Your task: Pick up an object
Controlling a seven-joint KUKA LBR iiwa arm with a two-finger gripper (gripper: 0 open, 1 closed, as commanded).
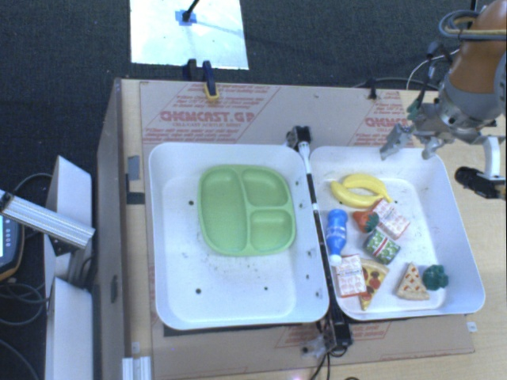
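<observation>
The right bin point(451, 204) holds several toy foods: a yellow banana point(360, 188), a blue bottle point(337, 230), a red-and-white carton point(392, 218), a green can point(382, 246), another small carton point(348, 275), two pizza slices point(412, 283) and a dark green broccoli point(434, 276). My gripper point(412, 146) hangs over the bin's far edge, above and to the right of the banana. Its two fingers stand apart, open, with nothing between them.
A green divided plate point(245, 210) lies in the left bin point(178, 236). A black-and-white divider bar point(314, 212) runs between the bins. A blue-and-yellow clamp point(209, 81) sits at the bench's far edge.
</observation>
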